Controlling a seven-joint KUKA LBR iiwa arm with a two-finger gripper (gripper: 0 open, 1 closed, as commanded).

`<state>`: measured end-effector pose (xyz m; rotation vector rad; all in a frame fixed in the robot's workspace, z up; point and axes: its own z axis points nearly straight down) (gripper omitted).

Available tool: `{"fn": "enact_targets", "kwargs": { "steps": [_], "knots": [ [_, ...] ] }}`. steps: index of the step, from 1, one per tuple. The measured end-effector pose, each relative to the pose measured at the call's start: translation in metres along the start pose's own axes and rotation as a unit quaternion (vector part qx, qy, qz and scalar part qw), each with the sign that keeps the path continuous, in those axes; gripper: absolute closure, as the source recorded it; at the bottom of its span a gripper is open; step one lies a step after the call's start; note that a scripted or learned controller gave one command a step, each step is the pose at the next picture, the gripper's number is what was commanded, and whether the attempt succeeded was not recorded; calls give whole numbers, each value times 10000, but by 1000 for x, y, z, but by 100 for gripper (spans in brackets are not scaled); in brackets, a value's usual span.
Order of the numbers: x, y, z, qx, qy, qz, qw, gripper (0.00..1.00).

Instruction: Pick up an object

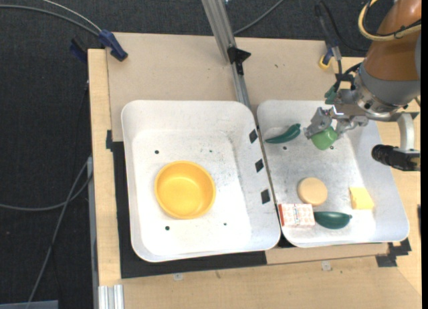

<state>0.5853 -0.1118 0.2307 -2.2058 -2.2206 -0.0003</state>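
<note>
A small green rounded object is sitting at the tip of the end effector, over the upper part of the right white bin; whether the fingers are closed on it cannot be told. The grey arm with its orange band is reaching in from the right, bending down and leftward over that bin. Lying in the same bin are a dark green curved piece, a tan round disc, a yellow block, a dark green oval and a red-and-white packet. A yellow bowl is resting in the left white bin on the table.
</note>
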Motion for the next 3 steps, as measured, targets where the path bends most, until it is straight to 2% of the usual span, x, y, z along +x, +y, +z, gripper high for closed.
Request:
{"fn": "enact_targets", "kwargs": {
  "steps": [2,3],
  "knots": [
    [117,-25,-19,20,-5,-2,10000,100],
    [166,-41,-5,42,-18,6,10000,100]
  ]
}}
